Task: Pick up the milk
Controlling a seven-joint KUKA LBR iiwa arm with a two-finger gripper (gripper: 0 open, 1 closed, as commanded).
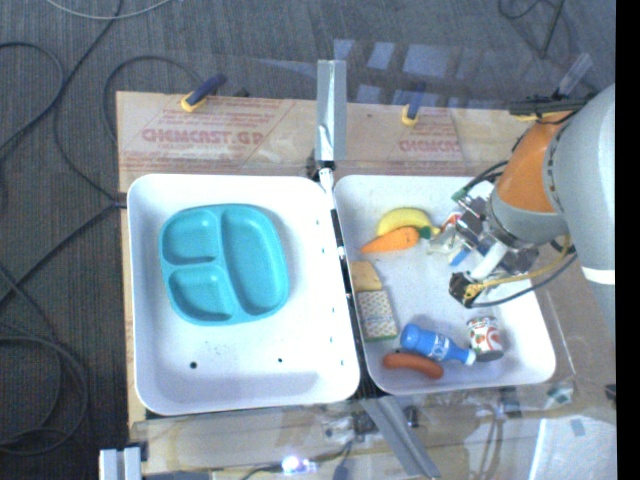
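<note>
The worktop [250, 138] is a pale brown board with faded red lettering. Two shallow white bins rest directly on it, side by side and touching: the left bin [150, 298] and the right bin [530, 363]. Two yellow-handled clamps [202, 92] [409, 115] grip its far edge.

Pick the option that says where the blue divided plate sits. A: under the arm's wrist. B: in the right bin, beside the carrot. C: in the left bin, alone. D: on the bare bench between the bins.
C: the blue plate lies in the left bin with nothing else around it, while the carrot and the other food items lie in the right bin.
</note>
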